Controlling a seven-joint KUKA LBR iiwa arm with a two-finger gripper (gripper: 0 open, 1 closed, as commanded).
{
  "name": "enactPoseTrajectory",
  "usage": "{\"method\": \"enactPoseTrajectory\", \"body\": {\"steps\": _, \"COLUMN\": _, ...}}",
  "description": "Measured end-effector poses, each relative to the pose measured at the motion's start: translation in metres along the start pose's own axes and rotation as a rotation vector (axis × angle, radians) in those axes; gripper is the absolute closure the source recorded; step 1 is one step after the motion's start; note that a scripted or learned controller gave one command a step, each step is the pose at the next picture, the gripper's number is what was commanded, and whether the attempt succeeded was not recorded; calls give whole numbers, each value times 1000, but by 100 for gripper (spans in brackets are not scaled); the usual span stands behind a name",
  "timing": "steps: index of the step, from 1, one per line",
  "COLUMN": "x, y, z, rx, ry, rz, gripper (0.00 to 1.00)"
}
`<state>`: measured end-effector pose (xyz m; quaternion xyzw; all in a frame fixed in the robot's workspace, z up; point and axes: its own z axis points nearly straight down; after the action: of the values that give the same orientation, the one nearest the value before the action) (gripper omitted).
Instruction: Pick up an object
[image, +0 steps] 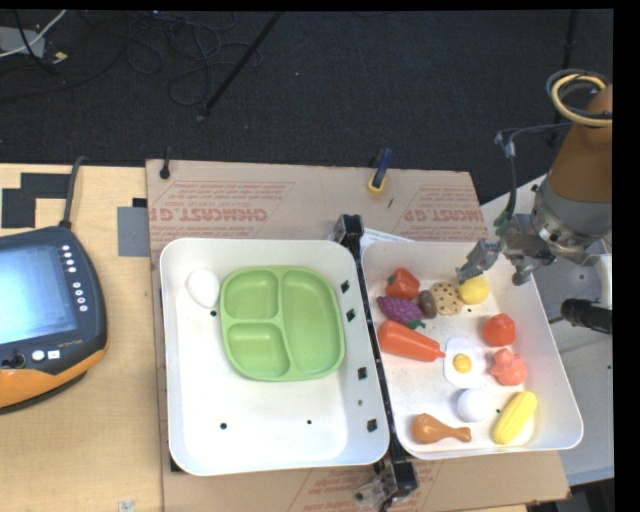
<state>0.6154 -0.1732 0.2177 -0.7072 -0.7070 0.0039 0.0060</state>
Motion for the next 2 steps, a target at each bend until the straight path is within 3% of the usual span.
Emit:
{"method": "enactPoseTrajectory", "body": {"steps": 1, "x": 0, "y": 2, "z": -7, "rx": -10, "ry": -2, "rz": -2, "gripper": 0}}
{"method": "enactPoseTrajectory", "body": {"steps": 2, "x": 6, "y": -1, "z": 39, "rx": -6, "ry": -1, "rz": -1, "gripper": 0}}
